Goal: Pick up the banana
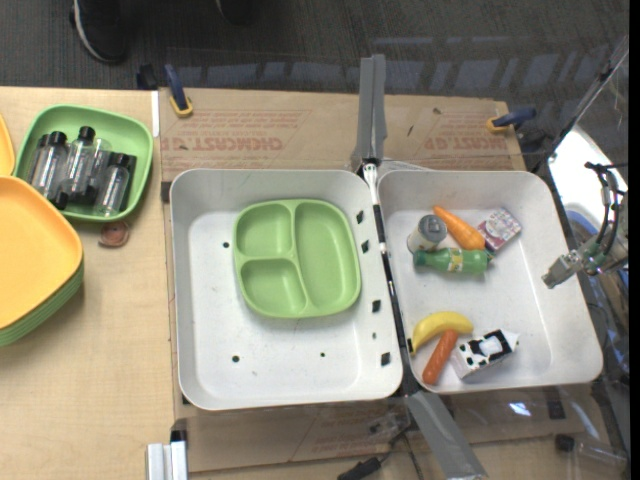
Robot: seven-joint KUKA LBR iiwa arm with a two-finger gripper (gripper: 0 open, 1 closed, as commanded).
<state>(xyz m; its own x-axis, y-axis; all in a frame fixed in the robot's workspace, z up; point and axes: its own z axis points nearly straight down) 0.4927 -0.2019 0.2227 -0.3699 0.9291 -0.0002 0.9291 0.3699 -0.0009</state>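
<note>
the banana [441, 326] lies in the right bin [540, 200], toward its 7 o'clock corner, curved side up like a low arch. a carrot [437, 357] sits just beside it at the banana's 6 o'clock, its upper end touching or nearly touching the banana, and a small black-and-white box [486, 352] lies at the banana's 4 o'clock, close but apart. this crowding matters: a grasp coming straight down would likely want the fingers across the banana's narrow width, away from the carrot end.

toward the bin's 12 o'clock sits a looser cluster: a grey can [430, 231], an orange carrot [459, 228] leaning by it, a green bottle [453, 260] lying flat beneath them, and a pink packet [500, 226] at their 3 o'clock. all of these are well apart from the banana.

the gripper [566, 268] hangs at the bin's 3 o'clock edge, near the rim, well apart from the banana and holding nothing that can be seen. whether it is released or clenched i cannot tell, as it is small and blurred there.

the left bin [200, 268] carries a green divided plate [297, 258], set near the middle.

both bins rest on a brown cardboard sheet [270, 138] clamped to a wooden bench [90, 368]. at the bench's 9 o'clock side stand stacked yellow plates [35, 258] and a green tray [130, 133] of small bottles [80, 168]. dark carpet [300, 18] runs behind.
</note>
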